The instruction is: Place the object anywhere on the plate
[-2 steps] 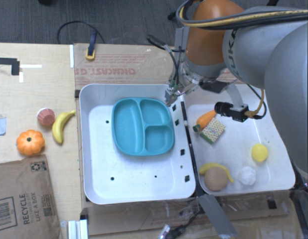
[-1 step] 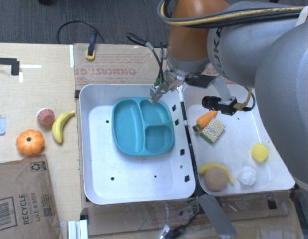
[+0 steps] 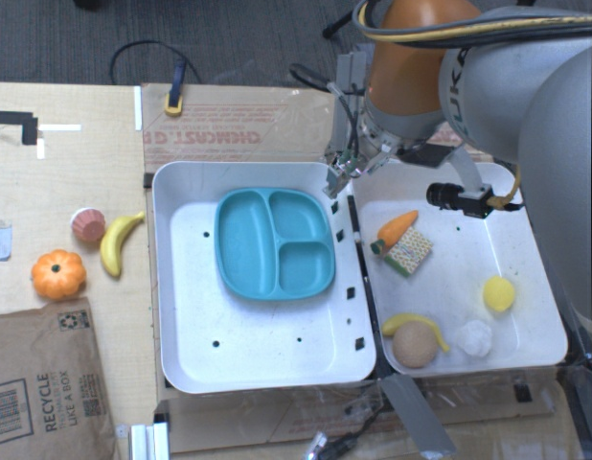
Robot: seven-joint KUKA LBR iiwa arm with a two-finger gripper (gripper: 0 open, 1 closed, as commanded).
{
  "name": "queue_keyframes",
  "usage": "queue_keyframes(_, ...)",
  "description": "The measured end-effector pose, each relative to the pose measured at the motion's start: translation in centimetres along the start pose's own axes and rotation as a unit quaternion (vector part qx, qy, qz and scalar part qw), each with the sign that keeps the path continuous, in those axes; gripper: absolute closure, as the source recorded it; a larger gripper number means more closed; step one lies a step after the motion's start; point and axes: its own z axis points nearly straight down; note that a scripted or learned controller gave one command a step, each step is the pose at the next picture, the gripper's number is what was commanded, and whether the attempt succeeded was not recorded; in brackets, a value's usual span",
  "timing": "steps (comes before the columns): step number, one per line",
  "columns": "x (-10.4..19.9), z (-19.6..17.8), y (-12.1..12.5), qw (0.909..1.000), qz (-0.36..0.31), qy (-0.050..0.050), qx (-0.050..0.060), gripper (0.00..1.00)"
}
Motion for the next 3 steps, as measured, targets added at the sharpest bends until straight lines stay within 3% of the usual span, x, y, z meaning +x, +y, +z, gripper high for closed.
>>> queue_keyframes(1, 2.74, -0.24, 2.25, 0.9972, -0.075, -0.001, -0.001, 1.0)
queue_keyframes(3, 2.53, -0.34, 1.41, 0.9988, -0.048, 0.0, -0.001, 1.0)
